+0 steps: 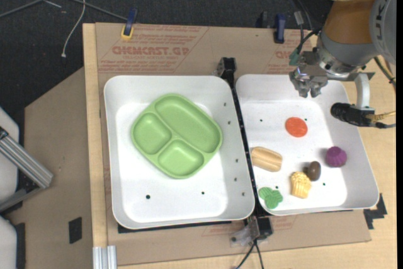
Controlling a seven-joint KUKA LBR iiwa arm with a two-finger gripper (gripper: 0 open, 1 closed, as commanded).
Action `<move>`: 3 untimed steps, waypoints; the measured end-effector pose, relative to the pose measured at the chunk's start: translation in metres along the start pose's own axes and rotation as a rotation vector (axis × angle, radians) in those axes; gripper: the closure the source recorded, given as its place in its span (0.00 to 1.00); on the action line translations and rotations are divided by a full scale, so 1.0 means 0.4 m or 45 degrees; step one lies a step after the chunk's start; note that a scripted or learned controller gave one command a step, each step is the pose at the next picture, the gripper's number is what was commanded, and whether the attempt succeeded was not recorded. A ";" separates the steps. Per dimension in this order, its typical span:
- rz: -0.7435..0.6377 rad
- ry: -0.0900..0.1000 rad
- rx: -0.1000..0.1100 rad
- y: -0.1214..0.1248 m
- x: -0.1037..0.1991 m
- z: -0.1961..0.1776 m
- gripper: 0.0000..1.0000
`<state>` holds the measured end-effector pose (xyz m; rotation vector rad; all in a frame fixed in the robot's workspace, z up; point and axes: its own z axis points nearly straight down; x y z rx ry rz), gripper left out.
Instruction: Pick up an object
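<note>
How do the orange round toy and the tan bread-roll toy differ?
The orange round toy is small, disc-like and bright orange; the bread-roll toy is longer, oval and pale tan. The orange toy lies nearer the gripper; the roll lies by the bin's left wall. Both rest loose in the right bin.

Faint red print reading "CHEMCAST GP" marks the brown board [151,50].

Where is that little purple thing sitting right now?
The purple toy lies in the right bin, near its right edge, just up and right of the small brown piece and right of the orange-red disc.
</note>
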<state>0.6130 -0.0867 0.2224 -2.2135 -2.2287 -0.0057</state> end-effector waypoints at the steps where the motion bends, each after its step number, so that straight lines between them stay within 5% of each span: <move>1: 0.001 0.000 0.000 0.006 0.126 -0.022 1.00; 3: 0.000 0.002 0.005 -0.030 0.399 -0.021 1.00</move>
